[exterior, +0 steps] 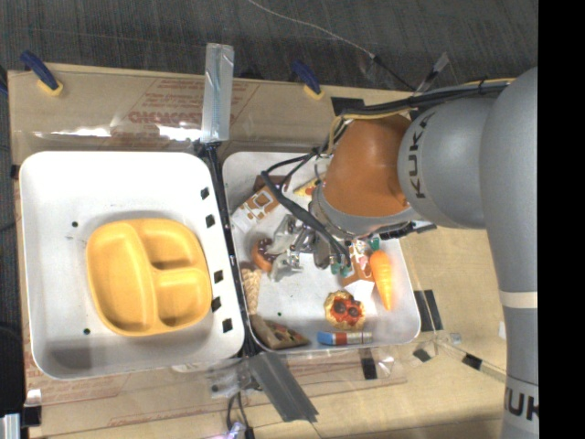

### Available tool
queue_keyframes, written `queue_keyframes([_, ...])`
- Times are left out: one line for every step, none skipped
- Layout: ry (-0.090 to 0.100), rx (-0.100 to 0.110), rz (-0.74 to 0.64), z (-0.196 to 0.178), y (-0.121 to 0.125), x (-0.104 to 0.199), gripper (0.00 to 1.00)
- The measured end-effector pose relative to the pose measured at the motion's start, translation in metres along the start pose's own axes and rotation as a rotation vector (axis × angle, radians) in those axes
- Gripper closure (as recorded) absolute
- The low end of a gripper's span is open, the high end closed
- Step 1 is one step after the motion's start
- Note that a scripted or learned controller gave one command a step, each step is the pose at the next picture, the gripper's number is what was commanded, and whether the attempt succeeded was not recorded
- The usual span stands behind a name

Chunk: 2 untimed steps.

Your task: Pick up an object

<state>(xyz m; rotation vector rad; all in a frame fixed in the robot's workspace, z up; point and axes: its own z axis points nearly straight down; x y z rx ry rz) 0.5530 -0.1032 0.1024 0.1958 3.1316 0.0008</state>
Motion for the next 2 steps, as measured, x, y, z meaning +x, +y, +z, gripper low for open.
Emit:
queue_keyframes([-0.002, 0.001, 0.264, -0.080, 0.020, -0.098, 1.00])
queue_keyframes([-0.003, 0.001, 0.529, -0.180, 0.020, -0.077, 1.00])
